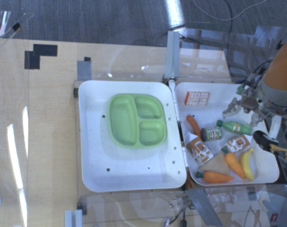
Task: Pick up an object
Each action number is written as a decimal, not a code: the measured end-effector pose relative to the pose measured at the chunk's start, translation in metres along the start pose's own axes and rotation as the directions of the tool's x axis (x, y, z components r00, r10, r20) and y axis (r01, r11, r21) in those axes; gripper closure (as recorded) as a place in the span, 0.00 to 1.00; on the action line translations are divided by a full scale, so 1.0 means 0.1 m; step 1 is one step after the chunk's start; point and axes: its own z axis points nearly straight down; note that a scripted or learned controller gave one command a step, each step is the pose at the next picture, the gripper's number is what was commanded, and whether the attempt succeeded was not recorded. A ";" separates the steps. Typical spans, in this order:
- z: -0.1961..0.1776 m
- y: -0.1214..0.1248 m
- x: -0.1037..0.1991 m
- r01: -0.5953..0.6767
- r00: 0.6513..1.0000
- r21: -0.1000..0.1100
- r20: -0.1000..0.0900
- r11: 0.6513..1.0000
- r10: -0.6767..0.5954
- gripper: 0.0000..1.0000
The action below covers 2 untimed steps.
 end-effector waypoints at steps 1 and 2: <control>-0.71 0.32 0.06 -0.130 0.991 0.001 0.000 0.991 0.130 0.00; 0.53 -0.33 -0.36 -0.049 0.999 0.006 0.001 0.999 0.049 0.00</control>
